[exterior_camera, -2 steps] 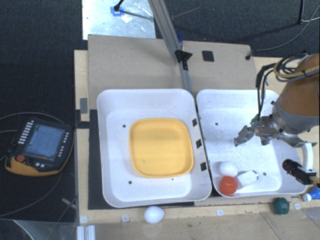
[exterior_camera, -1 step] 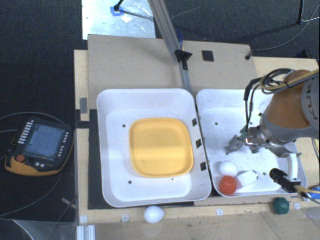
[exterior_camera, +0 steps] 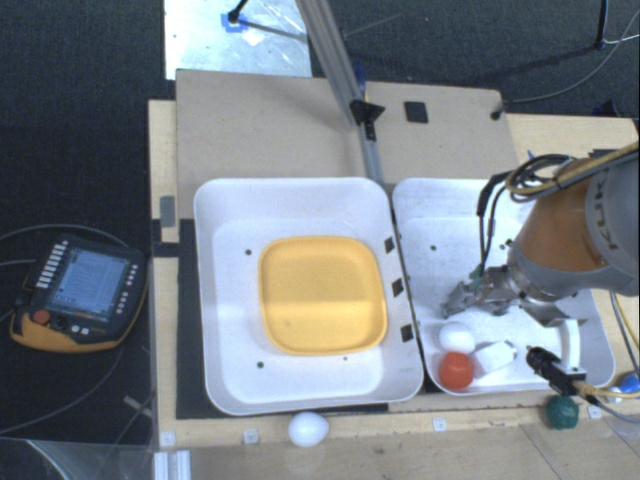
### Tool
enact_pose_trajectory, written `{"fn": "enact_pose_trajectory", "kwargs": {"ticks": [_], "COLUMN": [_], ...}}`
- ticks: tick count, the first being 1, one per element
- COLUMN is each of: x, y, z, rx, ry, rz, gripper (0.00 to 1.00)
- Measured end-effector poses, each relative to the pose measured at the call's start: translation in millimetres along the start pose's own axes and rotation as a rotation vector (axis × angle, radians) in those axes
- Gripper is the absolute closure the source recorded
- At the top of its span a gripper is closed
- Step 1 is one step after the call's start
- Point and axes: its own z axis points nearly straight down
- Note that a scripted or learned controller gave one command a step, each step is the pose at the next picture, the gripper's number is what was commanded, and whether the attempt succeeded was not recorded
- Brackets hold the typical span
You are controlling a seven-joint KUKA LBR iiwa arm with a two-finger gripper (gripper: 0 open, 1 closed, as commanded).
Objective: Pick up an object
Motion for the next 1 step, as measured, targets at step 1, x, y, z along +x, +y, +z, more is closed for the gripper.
{"fn": "enact_pose_trajectory", "kwargs": {"ticks": [1], "x": [-0.3], "y": [1.1], "z": [-12.1], "rx": [-0.004], "ry": [0.000], "rz": [0.000], "gripper": [1.00]}}
